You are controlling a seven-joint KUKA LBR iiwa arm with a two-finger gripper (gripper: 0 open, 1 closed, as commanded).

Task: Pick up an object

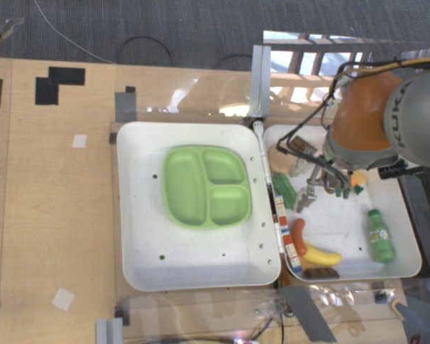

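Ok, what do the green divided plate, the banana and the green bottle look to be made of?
Green divided plate: likely molded plastic, matte, one even colour with soft rounded ridges. Banana: probably toy plastic, flat uniform yellow with a faint sheen; real fruit can't be ruled out. Green bottle: seemingly glossy plastic, light label band; too small to confirm.

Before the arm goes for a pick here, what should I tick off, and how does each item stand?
1. Gripper above the right bin: ok.
2. Something between the jaws: cannot tell.
3. Jaws open or shut: cannot tell.
4. Banana free for a pick: not ok, it touches the sausage and lies at the bin's edge.
5. Bottle lying apart from the rest: ok.
6. Green tray in the left bin, away from the arm: ok.
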